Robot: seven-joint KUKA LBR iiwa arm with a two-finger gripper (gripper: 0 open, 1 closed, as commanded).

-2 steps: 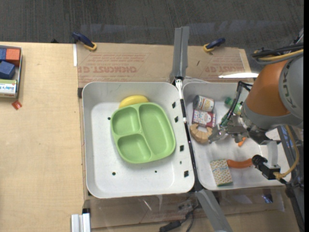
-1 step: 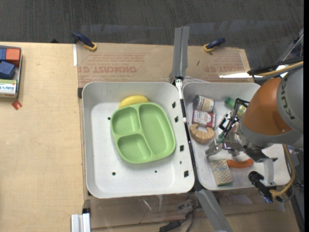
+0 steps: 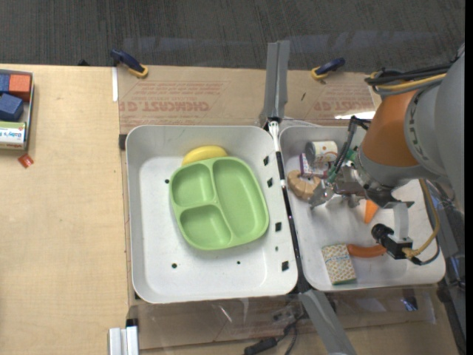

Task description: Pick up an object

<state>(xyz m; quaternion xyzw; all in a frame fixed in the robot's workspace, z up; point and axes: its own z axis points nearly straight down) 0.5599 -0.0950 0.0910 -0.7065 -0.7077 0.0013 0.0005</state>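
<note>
Two white bins | glossy green three-part plate (image 3: 219,203) left | speckled sponge (image 3: 338,263) right | jaws' state unclear

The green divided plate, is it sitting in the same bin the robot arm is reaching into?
No. The green divided plate lies in the left bin, while the gripper is over the right bin.

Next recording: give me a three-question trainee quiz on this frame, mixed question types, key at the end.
1. True or false: the green divided plate lies in the left bin.
2. Multiple choice: the claw is over A) the left bin, B) the right bin, C) the bare bench.
3. Short answer: what yellow thing peeks out behind the plate's far edge?

Key
1. True.
2. B; it is low beside a tan object near that bin's left wall.
3. A yellow object, partly hidden by the plate; its kind is unclear.
</note>
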